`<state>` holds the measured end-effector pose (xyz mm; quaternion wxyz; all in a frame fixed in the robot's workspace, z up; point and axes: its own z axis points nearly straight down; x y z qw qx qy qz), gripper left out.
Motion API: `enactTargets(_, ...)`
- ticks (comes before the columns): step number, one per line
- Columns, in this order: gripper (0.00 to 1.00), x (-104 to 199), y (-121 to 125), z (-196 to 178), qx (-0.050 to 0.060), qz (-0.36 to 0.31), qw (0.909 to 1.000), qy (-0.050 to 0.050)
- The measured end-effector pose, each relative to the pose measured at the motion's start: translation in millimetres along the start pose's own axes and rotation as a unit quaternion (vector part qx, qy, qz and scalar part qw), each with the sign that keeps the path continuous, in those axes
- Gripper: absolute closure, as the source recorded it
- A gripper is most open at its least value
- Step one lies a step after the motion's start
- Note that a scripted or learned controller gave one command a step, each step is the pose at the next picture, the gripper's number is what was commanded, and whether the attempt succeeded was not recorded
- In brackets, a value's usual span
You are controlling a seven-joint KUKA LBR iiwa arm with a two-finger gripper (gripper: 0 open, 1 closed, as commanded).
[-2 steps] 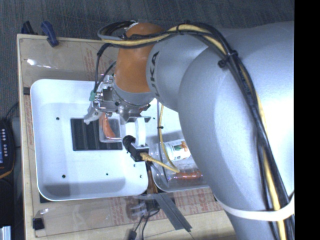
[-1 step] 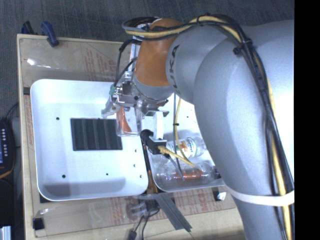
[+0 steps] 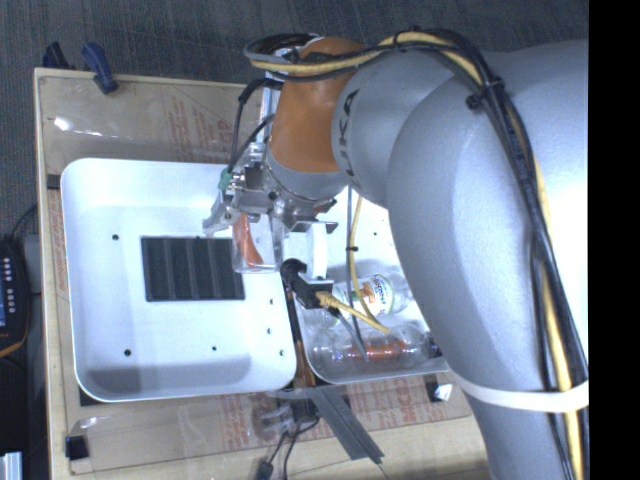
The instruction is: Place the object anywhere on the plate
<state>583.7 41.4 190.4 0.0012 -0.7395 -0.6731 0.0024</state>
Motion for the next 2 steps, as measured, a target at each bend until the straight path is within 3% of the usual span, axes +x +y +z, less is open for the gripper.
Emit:
enactTargets(1, 1.00, 0.1, -0.6, -8.5, 0.003, -0.001, 1.0000, -0.001)
enactTargets(2, 0.00, 0.1, -0.6, -8.5, 0.003, -0.001, 1.0000, -0.001)
